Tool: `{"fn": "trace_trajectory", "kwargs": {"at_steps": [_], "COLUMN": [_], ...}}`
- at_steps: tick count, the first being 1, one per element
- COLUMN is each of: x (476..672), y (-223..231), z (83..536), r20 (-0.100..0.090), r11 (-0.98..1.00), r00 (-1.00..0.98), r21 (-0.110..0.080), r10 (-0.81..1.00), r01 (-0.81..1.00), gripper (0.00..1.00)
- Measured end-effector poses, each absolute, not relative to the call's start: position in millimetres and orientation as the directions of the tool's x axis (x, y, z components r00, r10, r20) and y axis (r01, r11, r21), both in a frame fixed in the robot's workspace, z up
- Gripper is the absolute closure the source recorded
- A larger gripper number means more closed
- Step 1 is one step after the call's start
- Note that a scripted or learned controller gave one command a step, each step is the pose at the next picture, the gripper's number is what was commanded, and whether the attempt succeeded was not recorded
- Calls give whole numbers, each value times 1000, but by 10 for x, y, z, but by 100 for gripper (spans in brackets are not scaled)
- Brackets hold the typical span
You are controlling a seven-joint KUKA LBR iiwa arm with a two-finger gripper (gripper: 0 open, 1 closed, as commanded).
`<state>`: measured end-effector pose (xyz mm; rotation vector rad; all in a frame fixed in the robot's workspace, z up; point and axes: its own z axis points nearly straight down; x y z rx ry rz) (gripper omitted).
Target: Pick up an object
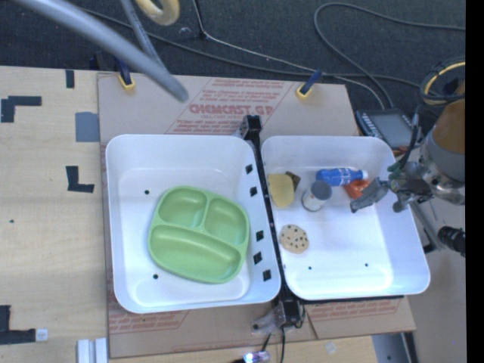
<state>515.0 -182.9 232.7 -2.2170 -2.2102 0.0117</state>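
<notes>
You'll find the orange thing [355, 188] in the right bin [378, 278], touching the blue bottle [340, 176] and beside the hand [373, 195]. Whether the hand is spread or pinching, you can't tell. A cookie [293, 238] lies nearer you; a green plate [200, 234] sits in the left bin [128, 165].

Both bins [121, 203] white. Divided plate [199, 234] pale green. Bottle [340, 176] blue. Cookie [294, 239] tan, dark-speckled. Block [281, 190] yellow. Small item [357, 189] orange-red. Board under the bins [227, 104] brown, red lettering. Floor [302, 21] dark grey.
</notes>
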Motion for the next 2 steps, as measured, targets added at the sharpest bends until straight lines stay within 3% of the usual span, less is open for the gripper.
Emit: {"fn": "trace_trajectory", "kwargs": {"at_steps": [1, 2], "x": [5176, 5109], "y": [-1825, -1830], "z": [2392, 1939], "r20": [0, 1], "r11": [1, 0], "r00": [-1, 0], "r21": [-1, -5], "r10": [1000, 1000], "r01": [1000, 1000], "gripper": [0, 0]}}
